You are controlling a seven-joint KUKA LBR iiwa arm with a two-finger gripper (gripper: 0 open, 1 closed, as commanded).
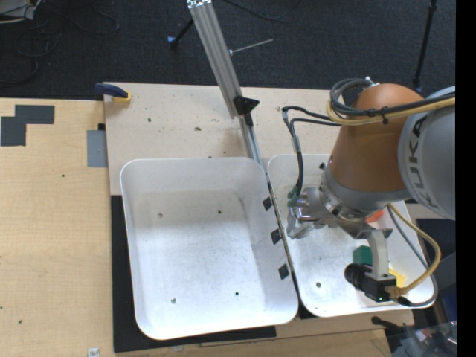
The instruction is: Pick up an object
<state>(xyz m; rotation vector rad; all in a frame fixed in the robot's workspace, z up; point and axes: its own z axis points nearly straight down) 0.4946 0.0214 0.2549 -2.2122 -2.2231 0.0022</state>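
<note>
Pale wood desk [52, 222], w/ grey patches [28, 121] at far left. Dark carpet floor [111, 28] beyond it, loose cables on it. Two white bins side by side. The left bin [193, 259] sits on a black mat [117, 274], and its floor is white w/ a few dark specks. The right bin [327, 292] is mostly under the arm [372, 155], which comes in from the right w/ its orange band over the bin's far half.

Edges: the bins' inner rims nearly touch, and small black tabs [275, 236] run along that seam. A slanted alu. pole [219, 58] rises from the desk just behind the seam, w/ a checker marker [199, 1] on top. A blue/yellow clamp [111, 91] sits at the desk's far left corner.

The tool [300, 218] is low in the right bin, close to the seam-side wall. Wide or narrow: can't tell from this angle, and nothing shows in its grip.

Task obj.: a green object [361, 253] lies in the right bin towards the near right corner, apart from the tool. A red-orange bit [377, 216] shows at the arm's lower edge, mostly hidden.

Writing: part of the KUKA lettering [416, 162] runs along the grey casing.
</note>
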